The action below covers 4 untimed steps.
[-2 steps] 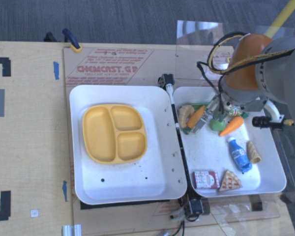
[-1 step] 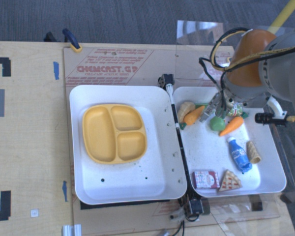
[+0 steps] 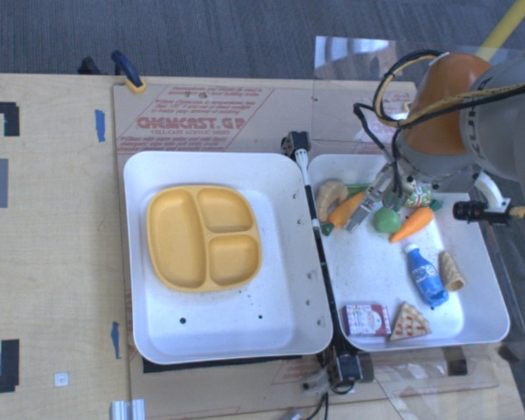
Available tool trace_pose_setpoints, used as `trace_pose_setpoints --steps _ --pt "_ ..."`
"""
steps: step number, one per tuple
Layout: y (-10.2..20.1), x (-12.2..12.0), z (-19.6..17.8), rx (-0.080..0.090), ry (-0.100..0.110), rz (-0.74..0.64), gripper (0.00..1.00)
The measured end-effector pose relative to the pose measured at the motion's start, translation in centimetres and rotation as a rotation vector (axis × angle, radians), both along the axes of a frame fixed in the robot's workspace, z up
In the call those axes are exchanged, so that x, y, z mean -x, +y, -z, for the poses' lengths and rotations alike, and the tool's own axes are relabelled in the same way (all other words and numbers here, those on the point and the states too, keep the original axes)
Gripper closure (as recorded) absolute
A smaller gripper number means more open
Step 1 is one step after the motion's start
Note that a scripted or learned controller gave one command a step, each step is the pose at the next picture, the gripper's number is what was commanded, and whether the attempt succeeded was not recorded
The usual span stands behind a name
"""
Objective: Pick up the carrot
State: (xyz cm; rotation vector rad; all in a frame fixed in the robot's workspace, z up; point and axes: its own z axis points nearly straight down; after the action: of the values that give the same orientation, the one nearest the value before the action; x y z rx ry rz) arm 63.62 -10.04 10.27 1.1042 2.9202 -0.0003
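Reaching in from the right, I am hanging my gripper (image 3: 365,210) over the far left part of the right bin (image 3: 490,322). My fingers (image 3: 359,217) are standing slightly parted with nothing between them, their tips just beside a carrot (image 3: 346,211) that is lying aslant near the bin's left wall. A second carrot (image 3: 412,224) is lying to the right, touching a green ball (image 3: 386,221). A blue bottle (image 3: 426,276) is lying nearer the front. A yellow tray (image 3: 205,237) is sitting in the left bin (image 3: 157,322).
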Motion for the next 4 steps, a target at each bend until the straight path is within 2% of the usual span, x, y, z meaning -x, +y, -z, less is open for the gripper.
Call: trace_pose_setpoints --steps 1,2,3,4 --pt "-0.8 3.0 1.3 -0.014 0.004 0.577 0.00" --pt "0.0 0.5 1.4 -0.011 0.021 0.981 0.00" --pt "0.9 -0.9 1.4 -0.004 0.035 1.468 0.00" --pt "0.9 -1.4 0.2 -0.010 0.013 1.465 1.00"
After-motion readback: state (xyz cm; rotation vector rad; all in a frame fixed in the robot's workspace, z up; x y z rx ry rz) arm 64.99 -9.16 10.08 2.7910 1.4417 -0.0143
